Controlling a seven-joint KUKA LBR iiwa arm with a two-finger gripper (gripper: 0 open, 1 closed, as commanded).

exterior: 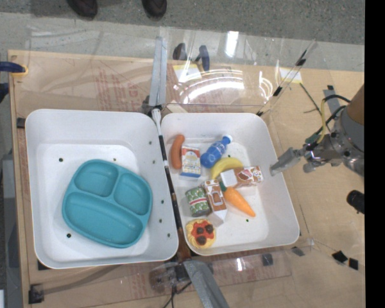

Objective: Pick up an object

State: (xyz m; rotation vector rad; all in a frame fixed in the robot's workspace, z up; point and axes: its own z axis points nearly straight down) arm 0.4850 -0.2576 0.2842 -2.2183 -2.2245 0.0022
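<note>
gripper at right rim of right bin, above the wall | jaw state: cannot tell, nothing seen held | nearest item: small carton just left of it, long axis left-right | carrot left and nearer | move: reach left

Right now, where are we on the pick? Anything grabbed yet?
Done: nothing picked. The toy food, e.g. banana, blue bottle and carrot, all lies in the right bin; the teal tray sits in the left bin. In hand: nothing visible; the gripper sits at the right bin's outer rim, above the wall. Left: reach in, descend, grasp and lift.
</note>
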